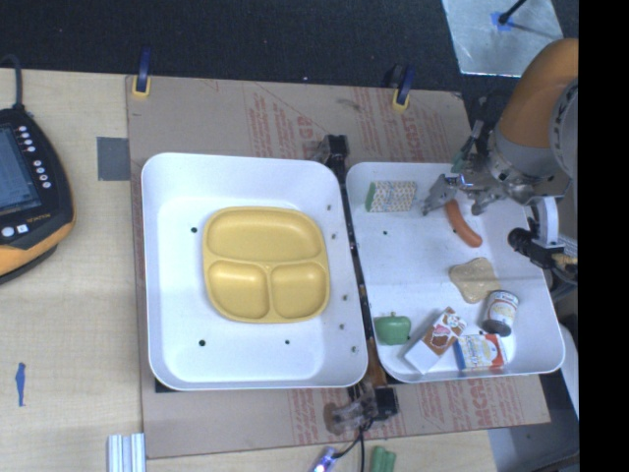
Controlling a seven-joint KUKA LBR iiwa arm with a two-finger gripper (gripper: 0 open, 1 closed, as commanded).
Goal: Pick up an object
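Note:
My gripper (454, 201) hangs over the back right part of the right bin (413, 254), its fingers spread open. An orange sausage (466, 226) lies in the bin just below and between the fingertips; nothing is gripped. A green-edged speckled sponge (393, 197) lies to the gripper's left. Nearer the front are a tan bread slice (475, 278), a small can (500, 313), a green pepper (392, 328), a small carton (435, 340) and a red and blue packet (480, 352).
The left bin (177, 342) holds a yellow divided plate (265, 264). A teach pendant (29, 190) lies at the bench's far left. Blue and yellow clamps (142, 77) pin the cardboard at the back. The arm's grey body (536, 146) stands over the right bin's far right edge.

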